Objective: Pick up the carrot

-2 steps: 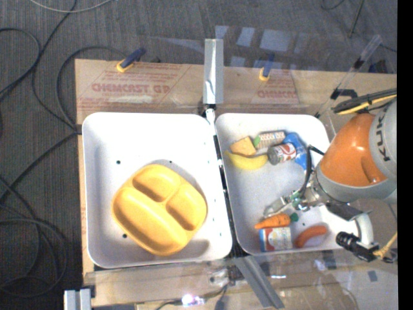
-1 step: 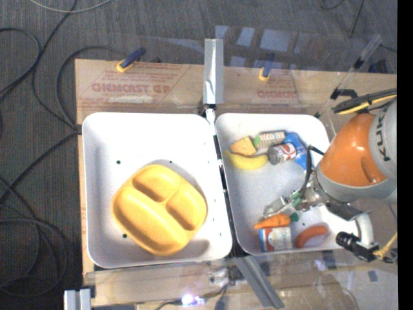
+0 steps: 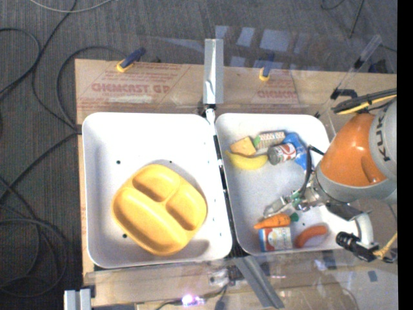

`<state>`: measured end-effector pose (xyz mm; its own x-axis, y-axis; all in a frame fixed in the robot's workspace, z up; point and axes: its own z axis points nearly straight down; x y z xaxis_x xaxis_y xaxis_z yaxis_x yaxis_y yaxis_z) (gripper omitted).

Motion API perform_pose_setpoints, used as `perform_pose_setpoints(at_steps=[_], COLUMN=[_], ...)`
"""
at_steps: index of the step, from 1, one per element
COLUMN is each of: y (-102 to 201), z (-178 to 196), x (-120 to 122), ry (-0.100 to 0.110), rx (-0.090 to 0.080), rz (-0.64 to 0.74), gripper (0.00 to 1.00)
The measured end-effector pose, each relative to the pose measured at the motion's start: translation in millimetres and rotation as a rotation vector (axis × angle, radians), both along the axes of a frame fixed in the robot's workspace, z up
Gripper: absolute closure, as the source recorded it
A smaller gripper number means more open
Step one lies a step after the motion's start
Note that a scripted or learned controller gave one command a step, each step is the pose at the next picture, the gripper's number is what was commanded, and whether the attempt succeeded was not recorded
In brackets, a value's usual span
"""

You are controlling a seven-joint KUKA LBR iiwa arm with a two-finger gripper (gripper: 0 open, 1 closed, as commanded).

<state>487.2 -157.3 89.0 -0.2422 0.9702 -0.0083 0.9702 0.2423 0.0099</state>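
Gripper (image 3: 284, 206) hung low in the right bin (image 3: 322, 124), just above the carrot (image 3: 274, 222), and I could not tell how wide it stood or whether it had anything. By my reading the pick was not yet made: the carrot lay on the bin floor, against a small can (image 3: 276, 239) and near a red sausage-shaped toy (image 3: 311, 236). Reaching in from the right, the arm's orange band (image 3: 352, 157) sat over the bin's right side, wrist angled down and leftward.
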Motion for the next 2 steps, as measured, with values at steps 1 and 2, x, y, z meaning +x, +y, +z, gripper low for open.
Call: perform_pose_setpoints(at_steps=[1, 2], y=[0.0, 0.0], z=[0.0, 0.0], x=[0.0, 0.0], ry=[0.000, 0.000], rx=[0.000, 0.000], rz=[0.000, 0.000], gripper=[0.00, 0.00])
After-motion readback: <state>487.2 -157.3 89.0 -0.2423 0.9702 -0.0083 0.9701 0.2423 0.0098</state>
